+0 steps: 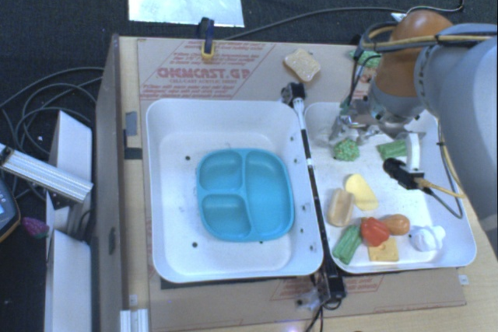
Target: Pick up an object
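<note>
My gripper hangs low over the far left part of the right bin. A small green broccoli piece lies just in front of and below it, close to touching. A green pod-like piece sits to the gripper's right. Nearer the front lie a yellow piece, a beige piece, a green vegetable, a red tomato, an orange ball, a yellow cheese wedge and a white object.
The left bin holds a blue divided plate. A tan bread-like piece lies on the cardboard behind the bins. The divider between the bins runs just left of the gripper.
</note>
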Robot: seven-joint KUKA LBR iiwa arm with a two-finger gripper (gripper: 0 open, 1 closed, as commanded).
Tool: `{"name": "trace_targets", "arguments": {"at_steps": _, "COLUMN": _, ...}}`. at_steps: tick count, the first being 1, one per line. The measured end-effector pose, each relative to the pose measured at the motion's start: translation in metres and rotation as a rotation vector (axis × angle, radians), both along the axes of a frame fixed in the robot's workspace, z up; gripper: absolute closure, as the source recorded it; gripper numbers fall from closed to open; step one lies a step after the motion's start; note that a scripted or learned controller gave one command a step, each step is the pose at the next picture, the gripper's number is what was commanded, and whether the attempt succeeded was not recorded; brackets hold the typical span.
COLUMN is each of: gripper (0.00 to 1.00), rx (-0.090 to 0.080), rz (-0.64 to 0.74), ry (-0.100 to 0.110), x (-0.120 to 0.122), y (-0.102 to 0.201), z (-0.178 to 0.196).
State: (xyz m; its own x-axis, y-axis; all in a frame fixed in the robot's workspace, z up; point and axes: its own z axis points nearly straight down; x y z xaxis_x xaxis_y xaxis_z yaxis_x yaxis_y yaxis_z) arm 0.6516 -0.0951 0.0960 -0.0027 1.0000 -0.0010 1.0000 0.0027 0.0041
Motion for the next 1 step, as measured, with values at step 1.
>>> {"name": "trace_targets", "arguments": {"at_steps": 1, "gripper": 1.0, "rx": 0.002, "rz": 0.003, "ry": -0.001, "x": -0.0563, "y": 0.0664, "z": 0.09}}
